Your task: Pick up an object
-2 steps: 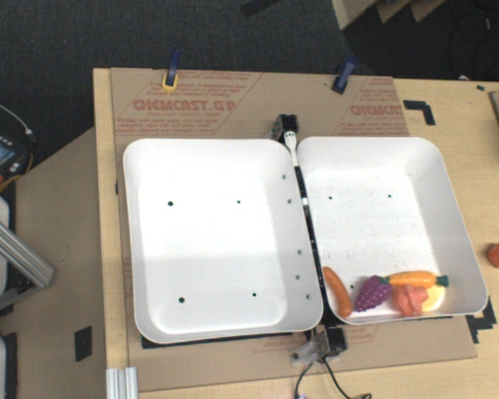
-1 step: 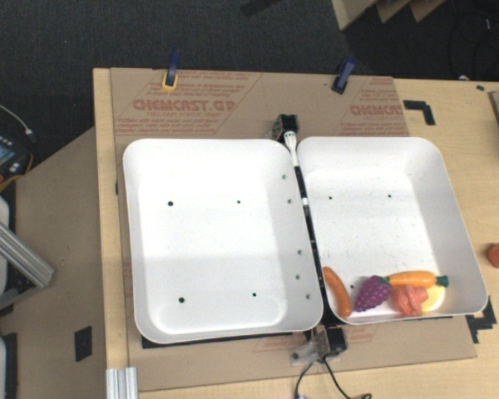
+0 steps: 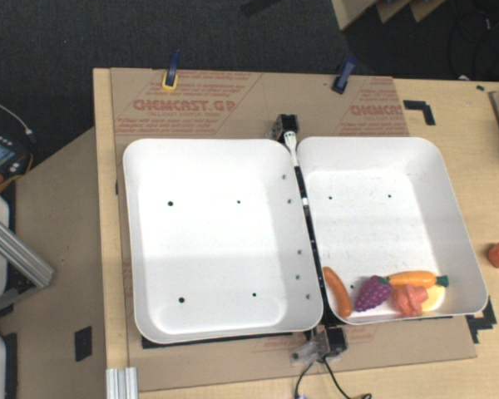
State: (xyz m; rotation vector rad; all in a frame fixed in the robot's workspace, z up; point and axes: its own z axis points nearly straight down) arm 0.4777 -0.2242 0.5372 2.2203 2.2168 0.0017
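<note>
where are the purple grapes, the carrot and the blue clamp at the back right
purple grapes (image 3: 373, 293), camera view, middle of the bunch
carrot (image 3: 412, 278), camera view, middle of its orange body
blue clamp (image 3: 344, 74), camera view, its handle

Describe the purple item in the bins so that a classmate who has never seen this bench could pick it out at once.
Start at the right-hand white bin and look along its near edge, where a few toy foods lie bunched together. The bunch of grapes sits there between a long orange sausage-like piece on its left and a carrot and a red piece on its right. It alone is purple and knobbly.
</note>
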